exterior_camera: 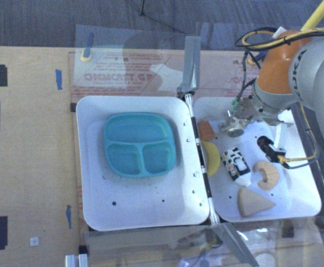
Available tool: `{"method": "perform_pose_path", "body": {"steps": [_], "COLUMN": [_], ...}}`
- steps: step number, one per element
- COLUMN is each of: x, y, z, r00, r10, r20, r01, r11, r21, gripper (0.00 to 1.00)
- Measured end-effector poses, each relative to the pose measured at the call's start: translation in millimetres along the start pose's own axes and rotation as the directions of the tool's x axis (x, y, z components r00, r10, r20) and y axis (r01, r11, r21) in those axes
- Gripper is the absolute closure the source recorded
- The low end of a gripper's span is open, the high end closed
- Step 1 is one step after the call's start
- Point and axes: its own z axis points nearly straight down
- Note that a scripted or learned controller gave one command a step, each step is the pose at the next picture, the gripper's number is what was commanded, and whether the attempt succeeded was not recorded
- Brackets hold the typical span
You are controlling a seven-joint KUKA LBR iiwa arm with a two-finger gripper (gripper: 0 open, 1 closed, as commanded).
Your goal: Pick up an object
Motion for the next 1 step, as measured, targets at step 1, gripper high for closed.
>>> {"method": "perform_pose_path", "body": {"steps": [1], "x": [53.8], "y": [10.7], "z": [-124.5], "r00": [0.969], "r10": [-0.245], "r20": [-0.006], "r01": [0.245], "r11": [0.969], "r21": [0.009], "gripper": [1.00]}}
